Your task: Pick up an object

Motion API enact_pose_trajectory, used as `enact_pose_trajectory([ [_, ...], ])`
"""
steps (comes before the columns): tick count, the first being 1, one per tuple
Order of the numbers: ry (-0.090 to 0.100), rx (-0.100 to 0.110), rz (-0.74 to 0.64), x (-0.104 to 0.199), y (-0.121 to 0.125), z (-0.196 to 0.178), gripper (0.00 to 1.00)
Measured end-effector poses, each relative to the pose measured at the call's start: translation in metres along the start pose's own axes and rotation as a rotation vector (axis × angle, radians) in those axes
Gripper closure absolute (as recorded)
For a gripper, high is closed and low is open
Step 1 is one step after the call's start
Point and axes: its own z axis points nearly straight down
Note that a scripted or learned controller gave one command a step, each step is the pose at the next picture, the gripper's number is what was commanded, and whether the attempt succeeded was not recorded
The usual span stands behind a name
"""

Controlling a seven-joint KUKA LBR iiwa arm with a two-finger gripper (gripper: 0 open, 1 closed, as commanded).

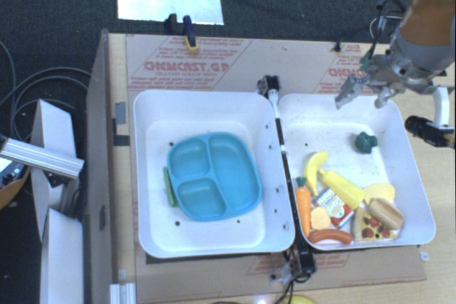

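On the counter [214,60] I see my end effector [365,90], fingers spread and holding nothing, above the right bin [410,174]; a green toy [365,142] lies just below it, toy food [345,206] clustered farther beneath.

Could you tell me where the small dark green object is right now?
The small dark green object lies alone in the right bin, near its far right side, above the banana.

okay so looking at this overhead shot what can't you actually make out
- Arm: upper part cut off by the camera view's top-right corner.
- Toy food pile in the right bin: pieces overlap, so lower ones are partly hidden.
- Small dark green object: too small to identify.
- Green strip: partly hidden beside the blue divided tray.
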Motion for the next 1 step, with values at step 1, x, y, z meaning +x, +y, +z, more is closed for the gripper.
enact_pose_trajectory([
  [1, -0.001, 0.005, 0.006, -0.0465, -0.0121, 0.0684, 0.0],
])
